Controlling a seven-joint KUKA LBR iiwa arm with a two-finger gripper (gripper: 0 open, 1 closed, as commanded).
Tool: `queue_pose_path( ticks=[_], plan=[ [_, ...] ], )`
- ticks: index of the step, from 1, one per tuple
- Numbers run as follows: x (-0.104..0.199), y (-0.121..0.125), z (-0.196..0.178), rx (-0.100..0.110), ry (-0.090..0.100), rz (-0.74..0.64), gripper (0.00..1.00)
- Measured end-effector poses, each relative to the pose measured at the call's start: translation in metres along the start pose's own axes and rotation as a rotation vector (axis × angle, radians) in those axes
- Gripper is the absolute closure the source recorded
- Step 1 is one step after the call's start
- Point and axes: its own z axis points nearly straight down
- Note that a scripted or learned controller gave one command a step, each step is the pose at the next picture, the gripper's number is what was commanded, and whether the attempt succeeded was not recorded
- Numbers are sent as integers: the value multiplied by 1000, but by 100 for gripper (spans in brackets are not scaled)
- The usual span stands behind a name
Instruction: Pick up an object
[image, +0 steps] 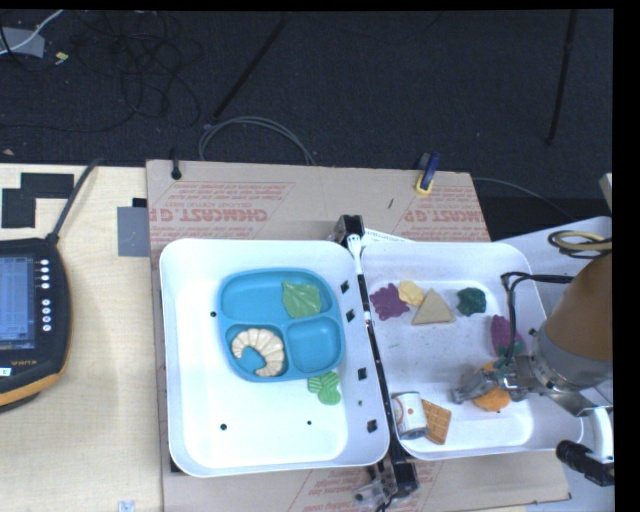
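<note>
On the left we've got the left bin (190, 420) with a blue tray (318, 346) holding a croissant (259, 351) and a green leaf (303, 297); another green piece (325, 388) sits just outside it. In the right bin (450, 355) there's a purple piece (388, 301), a yellow piece (411, 292), a tan wedge (433, 308) pointing up-left and a dark green piece (471, 299). The orange piece (491, 400) lies right under the gripper (487, 381), partly covered, so we can't make out its long axis. Can't tell if the gripper has it.
</note>
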Motion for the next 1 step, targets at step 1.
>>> queue_pose_path(
  ticks=[1],
  plan=[
    [-2,1,-11,2,4,5,100]
  ],
)
